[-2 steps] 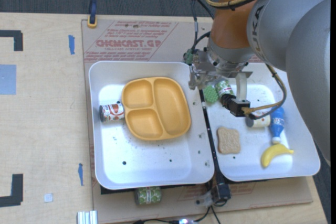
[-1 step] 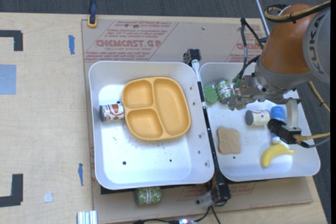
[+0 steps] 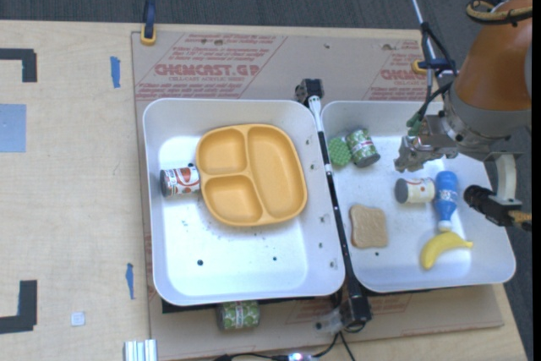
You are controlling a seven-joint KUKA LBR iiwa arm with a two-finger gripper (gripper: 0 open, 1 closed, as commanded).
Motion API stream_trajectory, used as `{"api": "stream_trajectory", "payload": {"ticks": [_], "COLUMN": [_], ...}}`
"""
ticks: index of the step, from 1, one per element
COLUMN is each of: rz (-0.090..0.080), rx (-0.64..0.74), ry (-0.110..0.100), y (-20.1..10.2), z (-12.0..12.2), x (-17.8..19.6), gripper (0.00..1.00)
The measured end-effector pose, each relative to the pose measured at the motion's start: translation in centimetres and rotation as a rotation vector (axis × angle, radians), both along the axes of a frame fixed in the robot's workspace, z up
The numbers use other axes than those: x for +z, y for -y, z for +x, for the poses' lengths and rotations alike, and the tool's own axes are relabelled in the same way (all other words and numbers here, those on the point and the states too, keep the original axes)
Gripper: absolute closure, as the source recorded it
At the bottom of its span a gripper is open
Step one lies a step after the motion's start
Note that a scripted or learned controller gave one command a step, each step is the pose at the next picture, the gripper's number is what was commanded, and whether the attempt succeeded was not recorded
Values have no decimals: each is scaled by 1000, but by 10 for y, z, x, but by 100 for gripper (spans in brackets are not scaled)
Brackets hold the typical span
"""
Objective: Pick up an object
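Green can (image 3: 240,315), on its side on the table (image 3: 68,182) at the front edge, outside both bins. Left bin (image 3: 245,283): yellow divided plate (image 3: 251,173), empty; red can (image 3: 180,180) lying just beside its left rim. Right bin (image 3: 490,270): banana (image 3: 443,249) at front right; bread slice (image 3: 368,226) near the left wall; blue bottle (image 3: 446,197) lying lengthwise, cap toward the banana; small white jar (image 3: 415,191) on its side, touching or just beside the bottle; green can with label (image 3: 363,147) and green ball (image 3: 339,150) at the back left. Gripper (image 3: 416,161): directly above the jar, cannot tell how it is set. Judgement: the jar is the likely pick; descend straight, span its short width, keep clear of the bottle so it is not nudged, close fully before lifting, since a lying round jar may roll
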State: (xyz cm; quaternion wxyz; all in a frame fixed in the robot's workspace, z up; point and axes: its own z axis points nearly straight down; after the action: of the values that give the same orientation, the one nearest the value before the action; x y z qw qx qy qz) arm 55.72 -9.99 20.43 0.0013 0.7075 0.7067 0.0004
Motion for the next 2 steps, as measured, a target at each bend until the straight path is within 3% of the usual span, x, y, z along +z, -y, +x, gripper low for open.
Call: {"api": "stream_trajectory", "payload": {"ticks": [1,2], "rz": [0,-1], "rx": [-2,0], "ry": [-2,1], "y": [71,124], "z": [-77,-77], "x": [-41,-25], "gripper": [100,100]}}
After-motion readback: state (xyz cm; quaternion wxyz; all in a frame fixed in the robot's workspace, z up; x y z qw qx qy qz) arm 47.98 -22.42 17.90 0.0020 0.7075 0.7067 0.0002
